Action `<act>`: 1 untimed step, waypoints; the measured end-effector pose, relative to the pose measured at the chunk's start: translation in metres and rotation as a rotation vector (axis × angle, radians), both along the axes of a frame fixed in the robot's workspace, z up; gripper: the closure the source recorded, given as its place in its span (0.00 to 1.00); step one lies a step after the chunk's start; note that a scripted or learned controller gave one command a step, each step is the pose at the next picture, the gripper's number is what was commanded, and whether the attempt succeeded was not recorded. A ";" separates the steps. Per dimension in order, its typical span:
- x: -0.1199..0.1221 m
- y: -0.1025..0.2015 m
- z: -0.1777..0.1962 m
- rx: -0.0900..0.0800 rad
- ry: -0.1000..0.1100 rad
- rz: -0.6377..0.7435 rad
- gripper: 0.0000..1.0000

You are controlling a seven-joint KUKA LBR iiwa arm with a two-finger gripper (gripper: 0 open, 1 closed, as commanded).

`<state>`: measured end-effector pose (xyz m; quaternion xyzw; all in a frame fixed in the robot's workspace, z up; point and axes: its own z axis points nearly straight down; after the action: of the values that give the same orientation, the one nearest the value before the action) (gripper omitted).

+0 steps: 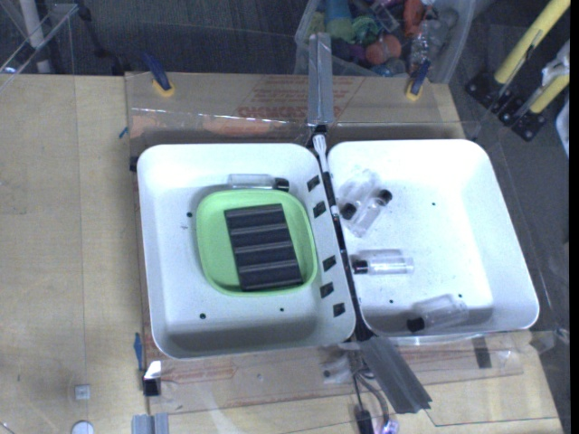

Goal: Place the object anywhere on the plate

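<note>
Plainly, the green plate (210,242) is sitting in the left bin (172,324), and a dark ribbed block (264,247) is already lying on it and covering most of its floor. The things that are probably waiting to be moved are clear vials with black caps: a pair (362,202) is lying in the right bin (488,242) just beside the divider (330,233), another vial (384,263) is resting near the middle, and a fourth (439,310) is lying against the front wall. One more vial (251,182) is lying in the left bin, just behind the plate. About the hand, I cannot tell whether it is open, closed or gripping anything. I am seeing several risks. The vials are round, smooth and transparent, so a grasp is likely slipping or missing. The pair beside the divider is leaving little room to close around one. On the plate, only a narrow green margin is remaining free, so a released vial may be rolling off the block and over the rim.
</note>
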<state>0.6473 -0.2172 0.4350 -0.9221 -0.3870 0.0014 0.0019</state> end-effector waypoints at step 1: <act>0.009 0.000 0.000 -0.004 -0.005 -0.007 0.00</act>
<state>0.6562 -0.2172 0.4349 -0.9233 -0.3840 -0.0002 -0.0008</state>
